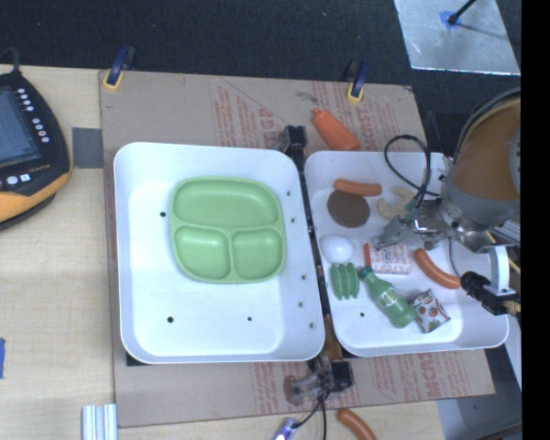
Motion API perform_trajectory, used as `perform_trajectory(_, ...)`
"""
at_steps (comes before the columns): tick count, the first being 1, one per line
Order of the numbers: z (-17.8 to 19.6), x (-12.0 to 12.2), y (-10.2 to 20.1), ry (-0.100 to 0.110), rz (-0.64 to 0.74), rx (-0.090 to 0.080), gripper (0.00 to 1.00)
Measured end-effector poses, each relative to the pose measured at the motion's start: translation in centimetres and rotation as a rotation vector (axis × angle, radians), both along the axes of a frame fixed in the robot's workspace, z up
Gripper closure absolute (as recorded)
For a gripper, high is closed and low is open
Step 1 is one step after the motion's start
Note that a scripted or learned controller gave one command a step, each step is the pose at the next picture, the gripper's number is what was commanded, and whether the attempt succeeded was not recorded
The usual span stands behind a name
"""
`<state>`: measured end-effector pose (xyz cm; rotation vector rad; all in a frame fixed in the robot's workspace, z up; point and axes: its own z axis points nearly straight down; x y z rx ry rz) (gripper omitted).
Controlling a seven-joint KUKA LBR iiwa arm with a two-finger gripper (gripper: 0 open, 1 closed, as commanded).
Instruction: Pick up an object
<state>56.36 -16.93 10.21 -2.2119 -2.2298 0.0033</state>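
Observation:
The right white bin holds several small items: a red sausage, a brown round patty, a white egg, a green ribbed piece, a green bottle, a red-and-white packet, an orange sausage and a small carton. My gripper reaches in from the right and hangs low over the bin's middle, just above the packet's top edge. I see nothing held in it. A beige item lies partly hidden behind the gripper.
The left white bin bears a green divided plate. An orange carrot lies on the cardboard behind the bins, and another orange piece in front. A control pendant rests at far left. Cables loop by the arm.

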Motion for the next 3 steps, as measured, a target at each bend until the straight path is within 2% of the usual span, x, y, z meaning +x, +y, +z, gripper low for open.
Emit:
perform_trajectory(1,8.7,7.0,-4.3,-0.001,-0.002,0.0,0.0)
perform_trajectory(2,0.5,5.3,-3.1,-0.001,-0.004,0.0,0.0)
perform_trajectory(3,-1.0,9.3,-4.2,0.0,-0.003,0.001,0.0)
